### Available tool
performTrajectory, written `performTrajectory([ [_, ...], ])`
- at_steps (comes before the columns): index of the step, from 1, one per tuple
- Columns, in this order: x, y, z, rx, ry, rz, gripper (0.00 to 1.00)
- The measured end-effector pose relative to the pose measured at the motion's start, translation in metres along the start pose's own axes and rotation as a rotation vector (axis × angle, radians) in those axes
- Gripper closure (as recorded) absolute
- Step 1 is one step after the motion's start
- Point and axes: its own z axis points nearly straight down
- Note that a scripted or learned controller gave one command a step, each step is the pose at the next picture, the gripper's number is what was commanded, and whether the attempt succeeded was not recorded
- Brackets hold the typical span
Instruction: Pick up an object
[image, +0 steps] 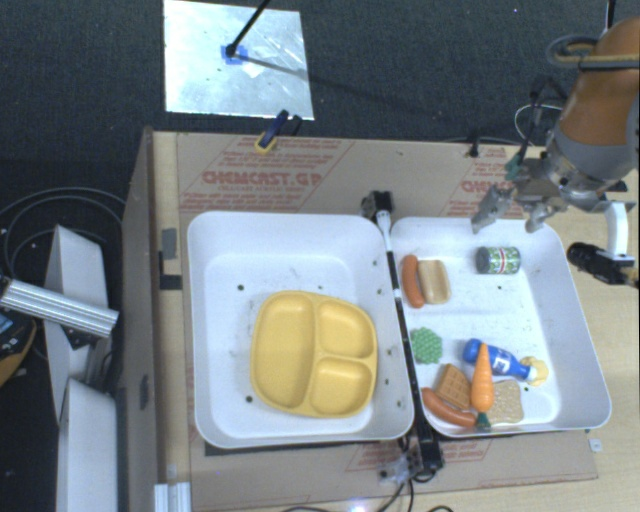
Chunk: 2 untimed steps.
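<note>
Hovering over the right bin's (575, 300) far edge, the gripper (517, 212) is spreading its fingers apart, holding nothing, just beyond the green can (498, 260).

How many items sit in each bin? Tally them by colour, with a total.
Yellow: 1, divided plate
Green: 2, can, leafy piece
Orange: 3, hot dog, carrot, sausage
Blue: 1, bottle
Tan: 2, waffle, bread slice
Total: 9

Even, bright overhead light, glare on the metal sheet (238, 58), soft shadows, slightly grainy but sharp throughout.
</note>
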Motion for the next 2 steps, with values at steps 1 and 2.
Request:
performTrajectory([
  [1,0.041,-0.069,0.069,0.003,0.001,0.002,0.00],
  [2,0.035,-0.114,0.078,0.002,0.000,0.002,0.00],
])
